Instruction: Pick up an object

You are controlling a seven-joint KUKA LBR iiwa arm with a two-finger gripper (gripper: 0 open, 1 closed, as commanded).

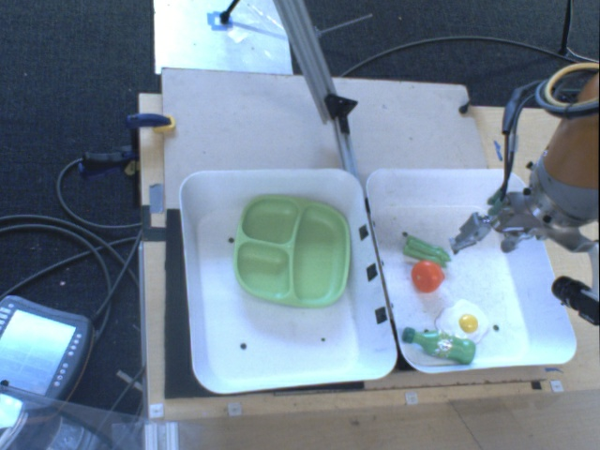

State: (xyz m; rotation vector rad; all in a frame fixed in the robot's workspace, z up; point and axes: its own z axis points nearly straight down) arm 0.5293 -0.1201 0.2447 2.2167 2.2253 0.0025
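Over right white bin [553, 345], two-finger gripper [466, 239] hovers, finger state I cannot tell, nothing held; aimed near small green plastic pepper [426, 249], beside round red tomato [427, 276].

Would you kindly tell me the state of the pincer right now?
Pincer: above the right bin, holding nothing visible; open or closed cannot be told.

Pale green tray [293, 251], red tomato [427, 276], white-and-yellow egg [464, 321], seemingly green bottle [441, 345].
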